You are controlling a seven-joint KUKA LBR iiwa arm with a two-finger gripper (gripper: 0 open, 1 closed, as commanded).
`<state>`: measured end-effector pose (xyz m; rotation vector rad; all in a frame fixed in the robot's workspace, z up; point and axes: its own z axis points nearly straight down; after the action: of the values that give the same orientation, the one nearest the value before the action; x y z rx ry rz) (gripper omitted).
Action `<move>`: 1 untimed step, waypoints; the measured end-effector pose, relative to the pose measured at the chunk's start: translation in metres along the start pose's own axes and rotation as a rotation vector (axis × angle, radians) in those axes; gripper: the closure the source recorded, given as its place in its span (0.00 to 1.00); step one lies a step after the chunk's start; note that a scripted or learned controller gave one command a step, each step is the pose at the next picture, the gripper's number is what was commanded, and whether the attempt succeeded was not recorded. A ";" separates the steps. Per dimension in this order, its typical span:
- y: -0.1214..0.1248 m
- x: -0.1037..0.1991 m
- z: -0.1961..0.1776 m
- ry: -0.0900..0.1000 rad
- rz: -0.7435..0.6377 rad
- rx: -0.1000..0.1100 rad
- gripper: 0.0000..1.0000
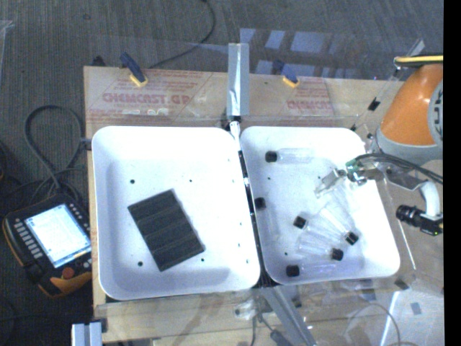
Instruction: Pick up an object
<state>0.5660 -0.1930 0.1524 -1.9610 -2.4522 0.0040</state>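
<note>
Hovering my pincer (338, 177) over the right bin (374, 258), just above the clear vials (324, 233); can't tell its opening. Vials are lying clustered, slick, transparent; I'm risking a slip or nudging neighbours aside.

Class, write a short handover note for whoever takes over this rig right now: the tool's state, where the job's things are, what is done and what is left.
Tool: low over the right bin's upper right part, among the clear tubes; whether it is open or shut cannot be told, and nothing is visibly held.
Things: several clear black-capped tubes lie scattered in the right bin; a dark ridged slab lies flat in the left bin.
Done: the arm has reached the right bin.
Left: grasp one object and lift it clear.
</note>
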 end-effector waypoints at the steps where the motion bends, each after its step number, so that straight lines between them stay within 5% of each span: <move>1: 0.032 -0.020 0.060 -0.002 -0.061 -0.003 0.00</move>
<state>0.6017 -0.2053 0.0926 -1.8871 -2.5132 0.0022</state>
